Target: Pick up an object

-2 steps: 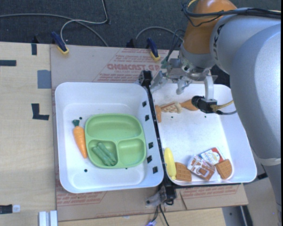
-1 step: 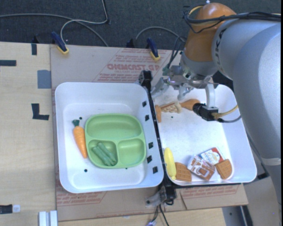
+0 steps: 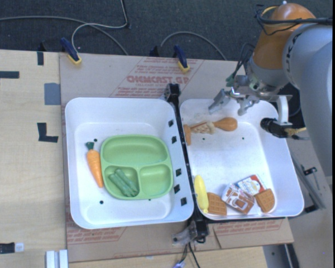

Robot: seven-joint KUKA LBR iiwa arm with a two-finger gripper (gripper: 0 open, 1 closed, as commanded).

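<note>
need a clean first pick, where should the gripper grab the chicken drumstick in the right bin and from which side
Grip the drumstick across its narrower pale shaft, left of the rounded brown end, coming straight down. It lies flat, roughly left to right, near the right bin's back wall, so the fingers should straddle it front to back. The gripper sits open just above it. The bready piece touching its left end may crowd a grasp too far left.

The end effector (image 3: pixel 231 101) hangs open above the far edge of the right bin (image 3: pixel 279 166), its fingers spread with nothing between them. Just below it in that bin lies a drumstick (image 3: pixel 212 126). At the bin's near edge sit a banana (image 3: pixel 201 191), a cracker (image 3: pixel 216 204), a snack packet (image 3: pixel 243 193) and a bread piece (image 3: pixel 266 200). The left bin (image 3: pixel 78 149) holds a green divided tray (image 3: pixel 137 166) containing green beans (image 3: pixel 123 182), with a carrot (image 3: pixel 94 165) just beside the tray.
</note>
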